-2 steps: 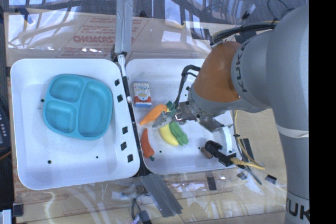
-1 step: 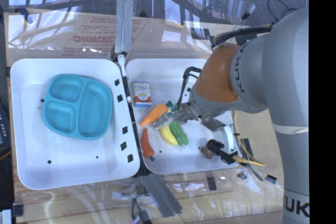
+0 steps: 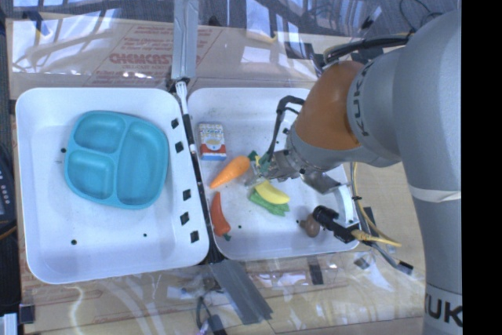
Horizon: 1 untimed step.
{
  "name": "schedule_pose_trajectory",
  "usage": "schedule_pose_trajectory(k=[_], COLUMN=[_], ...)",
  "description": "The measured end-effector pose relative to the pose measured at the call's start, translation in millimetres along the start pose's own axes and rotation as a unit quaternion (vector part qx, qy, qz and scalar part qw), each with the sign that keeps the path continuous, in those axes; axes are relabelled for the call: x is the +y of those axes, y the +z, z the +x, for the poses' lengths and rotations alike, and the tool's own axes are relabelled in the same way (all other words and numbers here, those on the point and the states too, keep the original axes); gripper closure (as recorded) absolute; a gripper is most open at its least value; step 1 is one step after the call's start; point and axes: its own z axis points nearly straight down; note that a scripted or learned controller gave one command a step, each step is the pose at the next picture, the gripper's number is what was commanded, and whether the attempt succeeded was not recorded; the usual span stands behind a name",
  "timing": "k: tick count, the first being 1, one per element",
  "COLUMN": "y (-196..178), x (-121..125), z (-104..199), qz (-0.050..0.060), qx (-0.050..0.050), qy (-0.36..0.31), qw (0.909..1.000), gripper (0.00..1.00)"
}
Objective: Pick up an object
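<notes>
My gripper [image 3: 263, 166] hangs low over the middle of the right bin [image 3: 235, 102], under the orange band of the arm. An orange carrot [image 3: 230, 171] lies just to its left, its thick end close to the fingertips. A yellow banana [image 3: 272, 193] rests on a green piece [image 3: 267, 205] right below the gripper. A small juice carton [image 3: 211, 141] stands to the upper left. Near the bin's left wall lies a red-orange chili [image 3: 220, 214]. A brown mushroom-like piece [image 3: 311, 227] sits at the lower right.
The left bin [image 3: 47, 223] holds a blue divided plate [image 3: 118, 158]. A row of black clips [image 3: 188, 192] marks the divider between the bins. The arm's body covers the right bin's far right side. Cables trail by the lower right corner.
</notes>
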Motion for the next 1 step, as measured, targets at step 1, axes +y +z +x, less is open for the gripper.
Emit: schedule_pose_trajectory(k=[1], y=[-122.9], x=[-3.1], z=[28.4], qz=[-0.002], qx=[0.000], qy=[0.042], qw=[0.9991], gripper=[1.00])
